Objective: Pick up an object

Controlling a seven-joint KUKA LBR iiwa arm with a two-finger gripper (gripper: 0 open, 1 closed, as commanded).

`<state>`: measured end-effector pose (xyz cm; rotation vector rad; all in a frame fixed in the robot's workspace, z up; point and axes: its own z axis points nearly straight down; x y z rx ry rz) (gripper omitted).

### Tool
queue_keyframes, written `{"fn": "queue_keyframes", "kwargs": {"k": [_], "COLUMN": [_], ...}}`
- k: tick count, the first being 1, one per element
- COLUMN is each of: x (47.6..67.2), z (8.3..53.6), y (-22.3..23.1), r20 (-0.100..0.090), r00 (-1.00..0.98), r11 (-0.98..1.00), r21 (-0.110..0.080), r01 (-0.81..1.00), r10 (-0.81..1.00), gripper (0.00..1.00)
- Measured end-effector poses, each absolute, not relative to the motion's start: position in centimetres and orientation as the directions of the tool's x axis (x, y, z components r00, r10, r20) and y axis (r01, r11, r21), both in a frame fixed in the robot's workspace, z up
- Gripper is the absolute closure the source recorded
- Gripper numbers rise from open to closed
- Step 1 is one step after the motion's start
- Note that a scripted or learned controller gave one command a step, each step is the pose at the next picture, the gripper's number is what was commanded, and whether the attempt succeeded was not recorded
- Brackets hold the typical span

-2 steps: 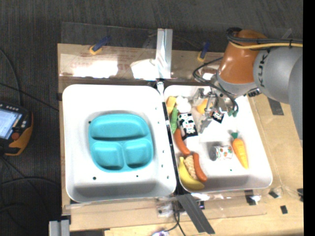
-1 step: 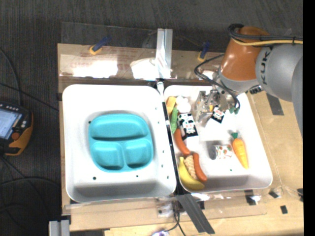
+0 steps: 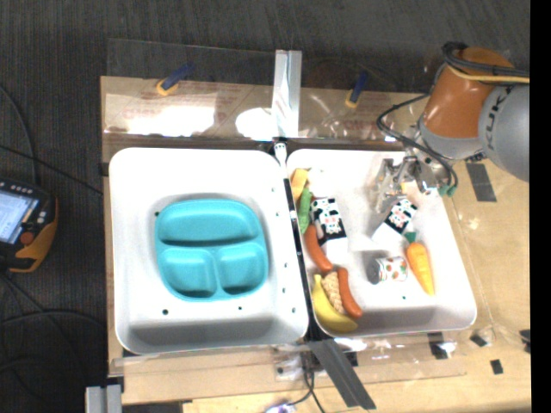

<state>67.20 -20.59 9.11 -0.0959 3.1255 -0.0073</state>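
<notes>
My claw (image 3: 398,188) hangs over the far right part of the right bin (image 3: 456,317), and I cannot tell how it is set or whether it has anything. Just below it lies a black-and-white cow-print carton (image 3: 400,217), with the carrot (image 3: 419,265) beyond that and a small can (image 3: 389,270) beside the carrot. To my left stand another cow-print carton (image 3: 326,219), a sausage (image 3: 348,291) and a banana (image 3: 327,310).

Two white bins (image 3: 120,231) sit side by side on the bench (image 3: 504,256). One turquoise divided tray (image 3: 211,249) lies in the left bin. The right bin holds two cow-patterned cartons (image 3: 327,218), one carrot (image 3: 420,267), one banana (image 3: 327,310), two sausages (image 3: 317,249) and one small can (image 3: 389,270).
</notes>
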Motion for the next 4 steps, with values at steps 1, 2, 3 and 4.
{"fn": "queue_keyframes", "kwargs": {"k": [1,2,3,4], "x": [66.9,60.9,55.4,50.9], "z": [9.0,9.0,9.1,9.2], "y": [-20.6,-22.1,-22.1,-21.7], "r20": [0.001,-0.01,-0.015,-0.019], "r00": [-0.998,-0.992,-1.0,-0.997], "r11": [0.998,0.992,1.0,0.997], "r21": [-0.001,0.0,-0.002,-0.002], "r01": [-0.061,-0.125,-0.002,0.079], "r10": [-0.061,-0.125,-0.002,0.079], "gripper": [0.0,0.0,0.0,0.0]}}
